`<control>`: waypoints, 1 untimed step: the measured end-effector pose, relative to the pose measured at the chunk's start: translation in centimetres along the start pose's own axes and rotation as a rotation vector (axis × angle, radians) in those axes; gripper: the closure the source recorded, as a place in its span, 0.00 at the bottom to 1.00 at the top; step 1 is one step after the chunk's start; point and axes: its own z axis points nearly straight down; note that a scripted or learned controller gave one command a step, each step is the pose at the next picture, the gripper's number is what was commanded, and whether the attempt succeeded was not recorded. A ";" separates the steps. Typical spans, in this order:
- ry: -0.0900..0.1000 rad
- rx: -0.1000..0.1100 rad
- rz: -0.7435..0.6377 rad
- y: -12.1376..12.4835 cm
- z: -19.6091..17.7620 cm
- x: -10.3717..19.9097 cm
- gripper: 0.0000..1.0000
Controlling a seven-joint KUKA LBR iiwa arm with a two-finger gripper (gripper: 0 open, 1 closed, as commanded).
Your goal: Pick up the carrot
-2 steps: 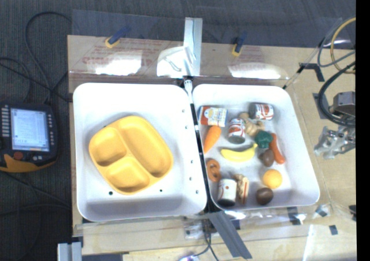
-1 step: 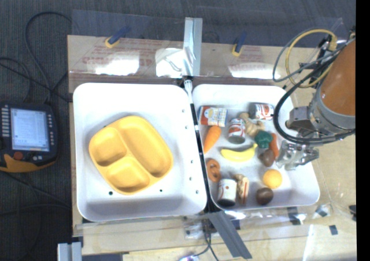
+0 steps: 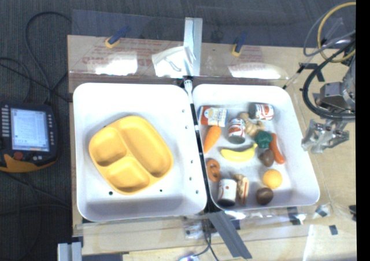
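Observation:
The orange carrot lies in the right bin close to its left wall, tilted, with its thick end up near a red-labelled packet. My gripper hangs outside the right bin, past its right rim, well away from the carrot. Nothing is seen held in it.
The right bin also holds a banana, small cans, an orange ball, a green piece and several other toy foods. A yellow divided plate sits in the left bin. Cables loop by the arm at the right.

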 end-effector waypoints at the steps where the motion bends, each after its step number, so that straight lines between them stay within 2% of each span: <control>1: -0.001 -0.008 -0.038 -2.5 0.7 -1.5 1.00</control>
